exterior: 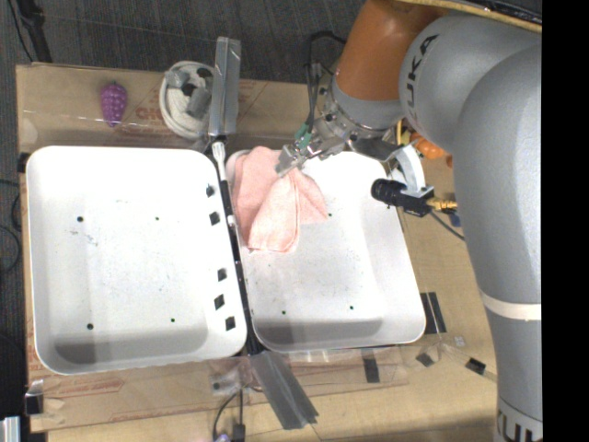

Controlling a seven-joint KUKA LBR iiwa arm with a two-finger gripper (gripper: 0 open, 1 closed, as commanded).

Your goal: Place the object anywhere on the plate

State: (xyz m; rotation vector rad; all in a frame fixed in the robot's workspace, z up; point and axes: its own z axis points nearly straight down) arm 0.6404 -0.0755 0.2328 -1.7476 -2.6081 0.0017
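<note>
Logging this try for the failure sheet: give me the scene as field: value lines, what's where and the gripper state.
arm: grey KUKA arm reaching in from the right over the right bin
gripper: gripper at the top edge of the pink cloth, far left part of the right bin
fingers: shut on a pinch of cloth
pink cloth: pink cloth hanging bunched from the gripper
right bin: right bin
left bin: left bin
bench: purple object and white cord coil behind the left bin
plate: cannot tell
</note>
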